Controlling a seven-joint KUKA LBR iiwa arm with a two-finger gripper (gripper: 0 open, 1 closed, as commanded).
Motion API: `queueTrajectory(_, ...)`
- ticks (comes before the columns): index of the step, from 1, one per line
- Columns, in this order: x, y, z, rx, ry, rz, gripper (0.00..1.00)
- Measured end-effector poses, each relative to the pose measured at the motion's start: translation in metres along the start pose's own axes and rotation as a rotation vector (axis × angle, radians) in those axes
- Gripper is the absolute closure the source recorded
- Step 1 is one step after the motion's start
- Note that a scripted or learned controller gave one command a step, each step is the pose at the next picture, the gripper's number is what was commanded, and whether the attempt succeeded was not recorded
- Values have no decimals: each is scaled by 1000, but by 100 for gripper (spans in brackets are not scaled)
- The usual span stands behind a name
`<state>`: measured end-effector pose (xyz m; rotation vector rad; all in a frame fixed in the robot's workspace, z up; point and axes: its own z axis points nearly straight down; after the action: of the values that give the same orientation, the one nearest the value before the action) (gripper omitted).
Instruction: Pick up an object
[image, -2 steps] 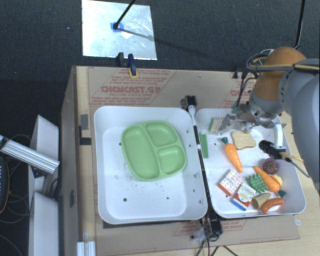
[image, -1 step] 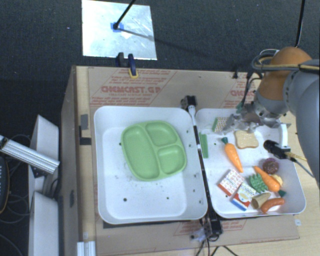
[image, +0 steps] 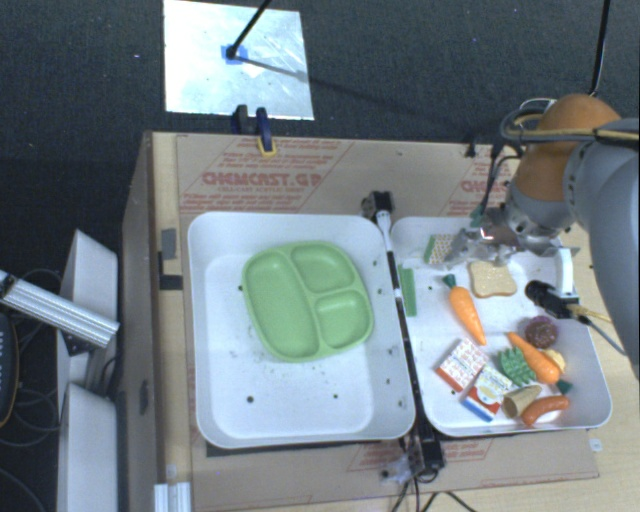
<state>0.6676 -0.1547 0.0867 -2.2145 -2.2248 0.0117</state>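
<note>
Gripper (image: 478, 243) low over right bin (image: 590, 345) back corner, beside toast (image: 492, 280); finger state: cannot tell. Toys crowd right bin; green tray (image: 305, 300) alone in left bin (image: 215, 330).

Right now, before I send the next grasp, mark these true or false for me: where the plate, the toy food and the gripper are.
1. The green plate lies in the left bin. True.
2. The toy food is in the left bin. False: it is in the right bin.
3. The gripper is at the right bin's far end, near the bread slice. True.
4. The carrot lies on the plate. False: it lies on the right bin's floor.
5. The plate has three compartments. True.
</note>
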Motion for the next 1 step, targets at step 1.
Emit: queueTrajectory(1, 20, 0, 0, 1, -1, 0, 0)
